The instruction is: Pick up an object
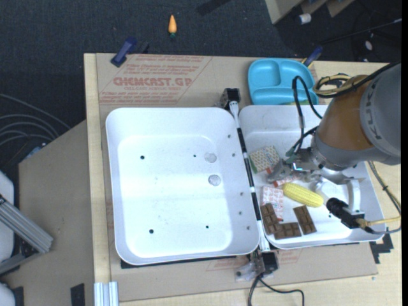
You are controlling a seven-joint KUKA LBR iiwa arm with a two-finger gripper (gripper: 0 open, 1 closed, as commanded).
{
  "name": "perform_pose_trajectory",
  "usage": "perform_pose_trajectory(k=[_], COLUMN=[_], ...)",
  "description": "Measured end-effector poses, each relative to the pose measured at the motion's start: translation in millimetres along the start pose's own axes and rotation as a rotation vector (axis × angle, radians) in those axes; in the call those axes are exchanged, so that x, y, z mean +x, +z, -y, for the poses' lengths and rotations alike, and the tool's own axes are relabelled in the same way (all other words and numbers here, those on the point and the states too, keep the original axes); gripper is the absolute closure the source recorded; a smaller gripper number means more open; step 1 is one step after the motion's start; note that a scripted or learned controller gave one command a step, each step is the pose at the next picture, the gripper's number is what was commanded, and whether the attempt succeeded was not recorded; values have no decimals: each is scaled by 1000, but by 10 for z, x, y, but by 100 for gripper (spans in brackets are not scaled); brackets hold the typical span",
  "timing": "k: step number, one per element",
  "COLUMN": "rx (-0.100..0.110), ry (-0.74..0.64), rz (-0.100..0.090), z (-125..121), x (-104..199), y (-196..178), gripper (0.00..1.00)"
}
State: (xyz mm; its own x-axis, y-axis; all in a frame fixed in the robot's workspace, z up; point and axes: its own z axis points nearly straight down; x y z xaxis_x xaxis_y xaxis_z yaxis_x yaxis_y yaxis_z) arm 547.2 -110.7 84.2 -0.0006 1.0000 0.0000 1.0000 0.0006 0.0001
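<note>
The right bin (274, 116) holds a yellow corn cob (303, 195), brown chocolate-bar pieces (287, 222), a small speckled square item (264, 157) and a red-and-white item (275, 182). My gripper (296, 165) hangs low over the middle of this bin, just above the corn cob and right of the speckled square. The grey arm with its orange band (347, 123) covers the bin's right side. I see nothing clearly held.
The left bin (121, 126) has two small round marks (212, 169) on its floor. A blue divided tray (277, 80) lies behind the right bin. A black cable (299, 101) loops over the arm. Bin rims meet at a central divider (245, 164).
</note>
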Motion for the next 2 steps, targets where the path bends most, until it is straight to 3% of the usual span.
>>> perform_pose_trajectory(k=[1, 2], rx=[-1, 1], ry=[0, 1], rz=[0, 0], z=[-780, 260], x=[44, 145], y=[-8, -88], gripper=[0, 0])
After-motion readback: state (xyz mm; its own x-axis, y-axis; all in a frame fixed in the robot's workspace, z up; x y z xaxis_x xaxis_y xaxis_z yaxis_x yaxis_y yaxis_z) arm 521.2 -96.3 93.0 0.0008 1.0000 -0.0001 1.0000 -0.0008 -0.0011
